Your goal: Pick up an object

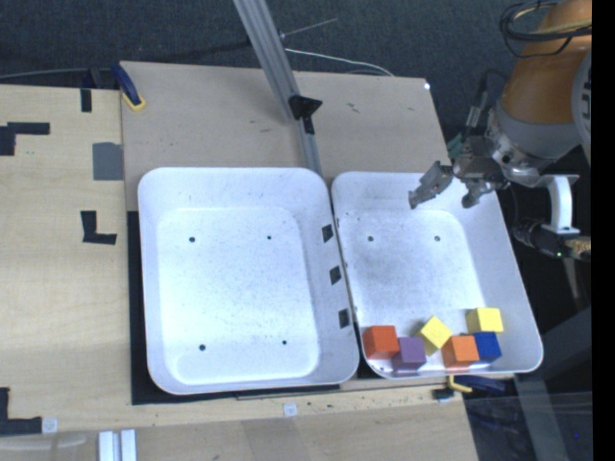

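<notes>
Several small blocks lie bunched in the near corner of the right bin point(500, 221): an orange block point(381, 340), a purple block point(411, 351), a yellow block point(435, 331), a second orange block point(460, 351), a blue block point(487, 347) and another yellow block point(484, 319). My gripper point(452, 192) hangs over the far edge of that bin, well away from the blocks. Its two fingers are spread apart, so it is open, and nothing is between them.
The left bin point(146, 192) sits beside the right one, with black clips point(334, 274) along the seam. A slanted metal pole point(269, 51) rises behind the bins. A blue and yellow clamp point(130, 88) lies at the board's far left corner.
</notes>
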`<state>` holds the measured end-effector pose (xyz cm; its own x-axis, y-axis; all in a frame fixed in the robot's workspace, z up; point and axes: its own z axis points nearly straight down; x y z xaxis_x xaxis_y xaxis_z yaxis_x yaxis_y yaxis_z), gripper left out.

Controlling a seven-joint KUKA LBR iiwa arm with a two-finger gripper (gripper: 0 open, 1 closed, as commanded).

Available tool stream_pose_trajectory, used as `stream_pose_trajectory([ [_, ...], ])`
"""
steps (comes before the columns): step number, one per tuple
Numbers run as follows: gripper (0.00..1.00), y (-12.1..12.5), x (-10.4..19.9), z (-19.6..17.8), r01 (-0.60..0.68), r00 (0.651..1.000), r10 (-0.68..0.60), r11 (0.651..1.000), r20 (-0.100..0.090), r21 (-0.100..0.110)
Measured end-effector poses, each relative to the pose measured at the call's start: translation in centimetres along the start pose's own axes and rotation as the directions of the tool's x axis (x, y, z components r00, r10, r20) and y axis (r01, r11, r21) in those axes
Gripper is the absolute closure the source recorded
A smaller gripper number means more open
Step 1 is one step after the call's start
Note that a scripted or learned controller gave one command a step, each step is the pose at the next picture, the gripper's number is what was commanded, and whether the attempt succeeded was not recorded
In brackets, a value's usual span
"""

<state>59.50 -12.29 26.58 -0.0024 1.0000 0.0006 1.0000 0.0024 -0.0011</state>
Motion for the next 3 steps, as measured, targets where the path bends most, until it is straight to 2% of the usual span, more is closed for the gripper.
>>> stream_pose_trajectory([
  [1,0.00,5.0,-1.5,0.6,0.001,1.000,-0.001,1.000,0.001,-0.002],
  [2,0.00,4.2,0.9,-6.2,0.002,1.000,-0.002,1.000,0.001,-0.007],
  [3,0.00,-3.8,8.0,-3.0,0.003,1.000,-0.003,1.000,-0.002,0.007],
])
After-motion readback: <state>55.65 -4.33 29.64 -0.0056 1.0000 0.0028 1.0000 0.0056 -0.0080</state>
